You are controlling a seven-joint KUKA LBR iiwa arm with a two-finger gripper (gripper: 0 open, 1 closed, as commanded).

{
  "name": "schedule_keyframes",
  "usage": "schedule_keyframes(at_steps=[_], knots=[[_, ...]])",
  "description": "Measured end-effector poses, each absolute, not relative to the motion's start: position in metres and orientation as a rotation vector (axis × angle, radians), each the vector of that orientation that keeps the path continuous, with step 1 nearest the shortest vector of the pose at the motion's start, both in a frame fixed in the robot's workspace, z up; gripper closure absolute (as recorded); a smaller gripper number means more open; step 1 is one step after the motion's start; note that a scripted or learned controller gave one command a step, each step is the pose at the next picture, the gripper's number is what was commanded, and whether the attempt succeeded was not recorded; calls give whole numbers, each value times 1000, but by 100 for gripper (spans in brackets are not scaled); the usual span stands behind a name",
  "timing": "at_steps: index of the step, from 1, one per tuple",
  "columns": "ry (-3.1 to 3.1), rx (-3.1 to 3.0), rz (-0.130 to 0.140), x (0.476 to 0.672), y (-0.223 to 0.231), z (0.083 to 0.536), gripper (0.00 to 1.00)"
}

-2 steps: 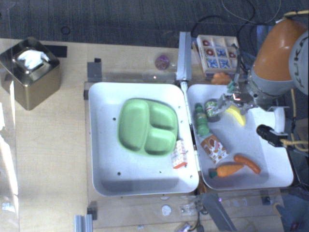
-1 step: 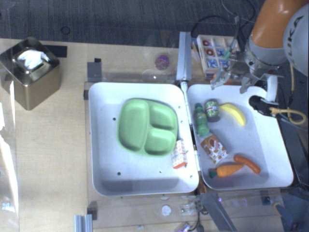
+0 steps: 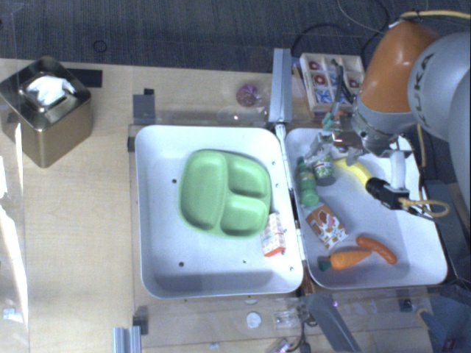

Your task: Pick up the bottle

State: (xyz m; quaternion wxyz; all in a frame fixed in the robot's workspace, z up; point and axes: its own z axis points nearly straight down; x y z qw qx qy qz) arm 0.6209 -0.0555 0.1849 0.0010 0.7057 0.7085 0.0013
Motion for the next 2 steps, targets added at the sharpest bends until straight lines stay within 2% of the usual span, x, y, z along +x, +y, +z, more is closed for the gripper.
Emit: schedule_keyframes(at_steps=[1, 2], knots=[[2349, 2081, 5, 608, -96, 127, 0], [2379, 2030, 6, 653, -90, 90, 0]])
